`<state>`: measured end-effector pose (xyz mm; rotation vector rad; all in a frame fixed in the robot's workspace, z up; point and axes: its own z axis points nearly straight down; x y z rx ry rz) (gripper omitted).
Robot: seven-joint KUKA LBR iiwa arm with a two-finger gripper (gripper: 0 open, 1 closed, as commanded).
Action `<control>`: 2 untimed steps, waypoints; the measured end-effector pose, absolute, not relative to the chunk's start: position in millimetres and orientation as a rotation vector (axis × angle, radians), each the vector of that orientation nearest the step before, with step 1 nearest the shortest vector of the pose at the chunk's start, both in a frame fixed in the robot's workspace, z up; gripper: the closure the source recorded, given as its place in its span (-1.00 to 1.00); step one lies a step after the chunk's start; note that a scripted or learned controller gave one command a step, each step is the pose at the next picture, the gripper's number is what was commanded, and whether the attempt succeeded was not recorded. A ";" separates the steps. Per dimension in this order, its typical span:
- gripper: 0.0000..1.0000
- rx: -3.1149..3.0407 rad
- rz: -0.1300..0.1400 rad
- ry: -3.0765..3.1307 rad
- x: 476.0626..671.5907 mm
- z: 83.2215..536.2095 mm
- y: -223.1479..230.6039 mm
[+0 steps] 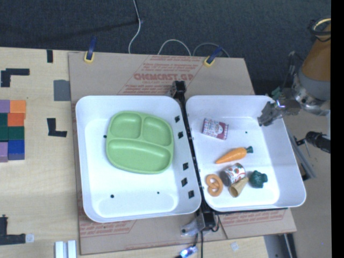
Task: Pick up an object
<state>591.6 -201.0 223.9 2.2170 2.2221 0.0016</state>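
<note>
Left bin (86,144) holds a green divided plate (140,142). Right bin (279,160) holds a slanted orange carrot (233,155), pretzel (214,185) and red packet (215,128).

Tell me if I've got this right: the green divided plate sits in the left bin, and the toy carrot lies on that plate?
Not quite. The green divided plate does sit in the left bin, but the toy carrot lies in the right bin, on its white floor, as the camera view shows.

arm (317,63): cut off by right edge | gripper (267,115): blurred, finger state unclear | red packet (215,128): label too small to read | can (235,173): print illegible
</note>
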 end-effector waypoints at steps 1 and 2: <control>1.00 2.214 0.002 2.229 599.7 232.0 -152.7; 1.00 2.216 -0.002 2.228 613.0 219.6 -99.3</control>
